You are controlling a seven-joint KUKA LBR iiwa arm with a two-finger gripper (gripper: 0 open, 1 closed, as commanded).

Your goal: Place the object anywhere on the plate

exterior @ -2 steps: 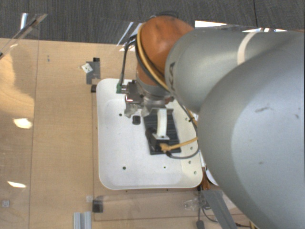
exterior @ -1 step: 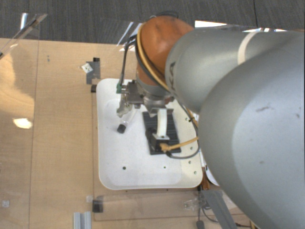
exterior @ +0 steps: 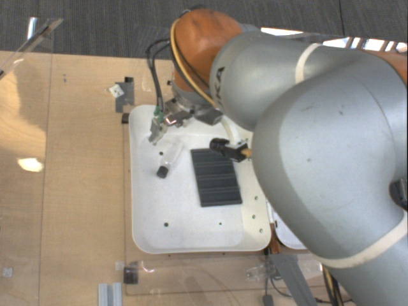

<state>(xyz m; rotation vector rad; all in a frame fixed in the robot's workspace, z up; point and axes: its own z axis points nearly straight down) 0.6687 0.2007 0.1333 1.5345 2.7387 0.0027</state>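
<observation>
gripper (exterior: 155, 131) poised over the upper left corner of the white bin (exterior: 146, 228); whether it is wide or narrow cannot be told. just below it, a small dark object (exterior: 162, 171) lies on the bin floor. right of that, a dark ribbed plate (exterior: 216, 177) lies flat. the bin sits on the wooden desk (exterior: 64, 190).

overhead camera, slanted down on white bin (exterior: 191, 234), close.
</observation>
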